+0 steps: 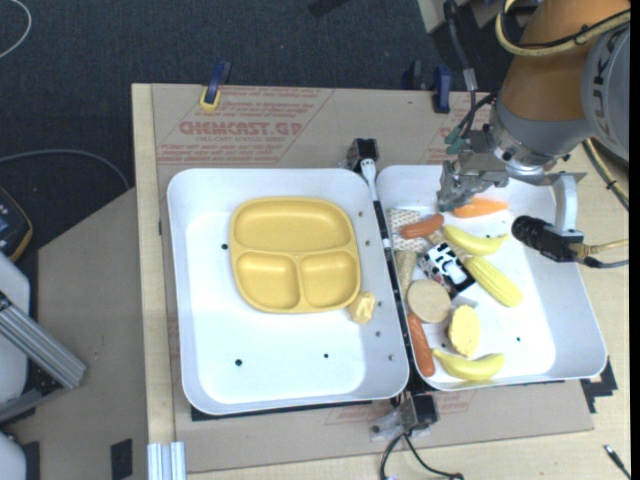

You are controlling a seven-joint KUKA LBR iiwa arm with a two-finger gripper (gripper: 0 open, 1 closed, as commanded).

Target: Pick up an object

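The right bin holds several toy foods. An orange carrot lies at its back, and just in front of it a banana. My gripper hangs low over the back of this bin, right beside the carrot's left end, and I cannot tell whether it touches the carrot. A reddish sausage lies to the gripper's front left. A black-and-white piece, a yellow corn cob, a round tan cookie, a yellow lump, a second banana and a thin red stick fill the bin's left half.
The left bin carries a yellow divided plate, with a small pale yellow piece by its right wall. A black cylinder on the arm juts over the right bin. Bare white floor shows at the right bin's front right.
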